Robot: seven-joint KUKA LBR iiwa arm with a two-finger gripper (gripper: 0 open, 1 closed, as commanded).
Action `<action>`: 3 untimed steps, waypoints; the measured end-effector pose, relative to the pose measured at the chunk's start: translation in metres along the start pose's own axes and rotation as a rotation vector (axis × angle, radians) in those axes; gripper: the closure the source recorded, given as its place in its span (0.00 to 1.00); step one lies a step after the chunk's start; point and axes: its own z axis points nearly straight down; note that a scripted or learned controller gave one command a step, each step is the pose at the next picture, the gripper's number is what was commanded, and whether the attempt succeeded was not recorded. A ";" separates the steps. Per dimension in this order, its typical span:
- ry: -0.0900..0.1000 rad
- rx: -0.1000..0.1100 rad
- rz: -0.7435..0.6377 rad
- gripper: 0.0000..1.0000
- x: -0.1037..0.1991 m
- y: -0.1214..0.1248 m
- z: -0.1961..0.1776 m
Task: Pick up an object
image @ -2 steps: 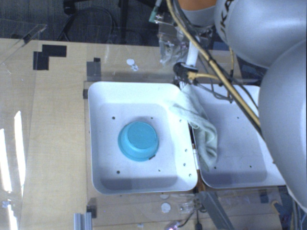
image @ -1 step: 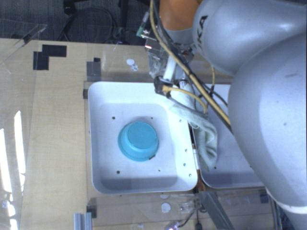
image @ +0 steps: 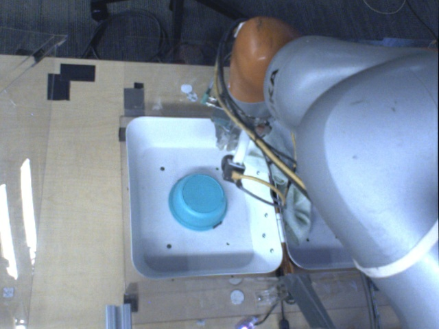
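A round blue bowl (image: 199, 201) lies in the middle of the left white bin (image: 154, 252), seemingly upside down. My gripper (image: 228, 141) hangs over that bin's far right corner, above and to the right of the bowl and apart from it. It is blurred and partly hidden by cables and the wrist. I see nothing held in it. The grey arm with its orange band (image: 257, 57) covers most of the right bin (image: 312, 256).
A pale grey-green cloth-like thing (image: 296, 208) lies at the left side of the right bin, half under the arm. Yellow and black cables (image: 264, 177) trail over the wall between the bins. Bare wooden bench (image: 68, 204) stretches to the left.
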 end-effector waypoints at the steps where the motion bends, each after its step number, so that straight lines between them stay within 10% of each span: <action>1: 0.005 -0.011 -0.404 1.00 0.017 0.004 0.040; 2: 0.001 -0.008 -0.659 1.00 -0.031 0.015 -0.056; 3: 0.000 -0.004 -0.353 1.00 -0.137 0.050 -0.055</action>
